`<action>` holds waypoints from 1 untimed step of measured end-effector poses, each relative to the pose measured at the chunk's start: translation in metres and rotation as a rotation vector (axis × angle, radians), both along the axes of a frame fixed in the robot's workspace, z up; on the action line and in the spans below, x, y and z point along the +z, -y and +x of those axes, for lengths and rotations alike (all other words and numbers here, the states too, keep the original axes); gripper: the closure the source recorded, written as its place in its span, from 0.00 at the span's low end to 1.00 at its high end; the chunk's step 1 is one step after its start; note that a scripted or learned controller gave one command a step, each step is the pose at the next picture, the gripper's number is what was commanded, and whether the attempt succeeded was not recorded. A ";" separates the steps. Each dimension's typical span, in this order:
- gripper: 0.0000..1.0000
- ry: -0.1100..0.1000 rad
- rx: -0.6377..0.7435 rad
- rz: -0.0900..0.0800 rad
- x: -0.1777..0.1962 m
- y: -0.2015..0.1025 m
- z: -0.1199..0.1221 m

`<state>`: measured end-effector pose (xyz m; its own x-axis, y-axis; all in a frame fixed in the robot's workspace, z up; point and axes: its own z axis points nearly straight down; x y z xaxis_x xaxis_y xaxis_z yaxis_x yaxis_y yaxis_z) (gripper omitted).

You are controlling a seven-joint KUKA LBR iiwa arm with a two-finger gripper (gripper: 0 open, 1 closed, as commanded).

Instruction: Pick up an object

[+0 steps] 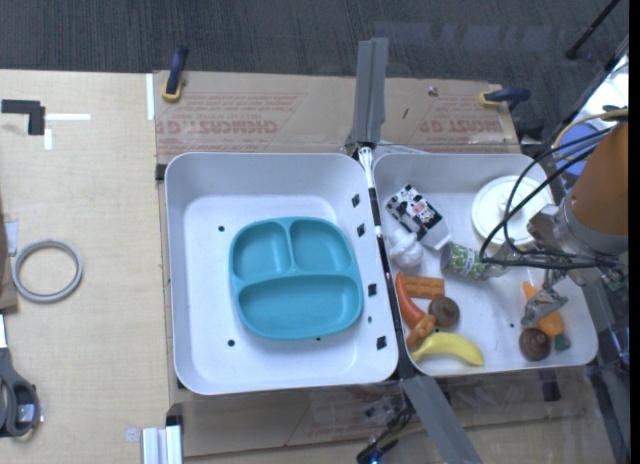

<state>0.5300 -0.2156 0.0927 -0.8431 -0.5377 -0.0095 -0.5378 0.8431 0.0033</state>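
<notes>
Looking at the right bin point(470, 167), you'll find the gripper point(543, 304) low near its right wall, fingers narrowly parted, nothing between them. A brown round object point(534, 343) lies just below the gripper, beside an orange piece point(553, 325).

Divided plate point(296, 279) in left bin point(190, 282); banana point(449, 349) in right bin point(455, 177)

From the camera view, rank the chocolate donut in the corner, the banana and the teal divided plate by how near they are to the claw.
1. Chocolate donut, right bin's near right corner, just under the claw.
2. Banana, right bin's near edge, to the claw's left in view.
3. Teal divided plate, in the left bin, farthest.
</notes>
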 end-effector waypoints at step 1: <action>1.00 0.004 -0.002 -0.002 0.010 0.000 0.001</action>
<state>0.5313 -0.2160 0.1025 -0.8441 -0.5361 -0.0118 -0.5361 0.8441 -0.0005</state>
